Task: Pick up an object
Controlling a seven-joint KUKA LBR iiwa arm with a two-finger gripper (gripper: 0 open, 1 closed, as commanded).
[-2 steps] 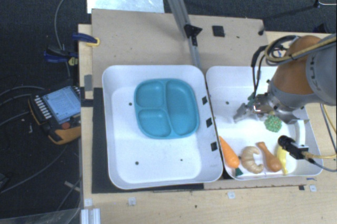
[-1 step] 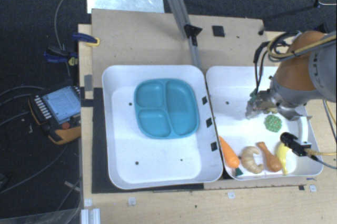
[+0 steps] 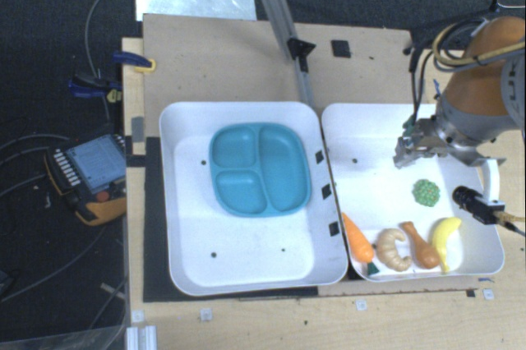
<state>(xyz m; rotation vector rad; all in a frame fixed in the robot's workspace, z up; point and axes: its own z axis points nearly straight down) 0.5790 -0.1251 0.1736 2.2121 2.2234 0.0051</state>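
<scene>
White plastic bins sit side by side on the bench, and the right bin (image 3: 362, 176) holds everything worth grabbing. Along its near edge lie a carrot (image 3: 357, 237), a pale shrimp-like piece (image 3: 393, 250), a brown drumstick (image 3: 420, 245) and a banana (image 3: 445, 240), bunched close together, some touching. A green broccoli floret (image 3: 426, 192) sits on its own a little farther back, nearer the arm. The left bin (image 3: 185, 176) carries a blue divided plate (image 3: 260, 169).

The gripper (image 3: 408, 149) hangs over the far part of the right bin, just beyond the broccoli and apart from it. From this angle the fingertips blur into the wrist, so whether the jaws are spread or pressed together I cannot tell; nothing appears between them.

If it goes for the broccoli, the floret is small and rounded and could squirt out sideways under a pinch that lands off-centre. If it heads for the near cluster instead, the crowding is the risk: a finger could come down on a neighbour, or shove the pieces against the bin wall.
</scene>
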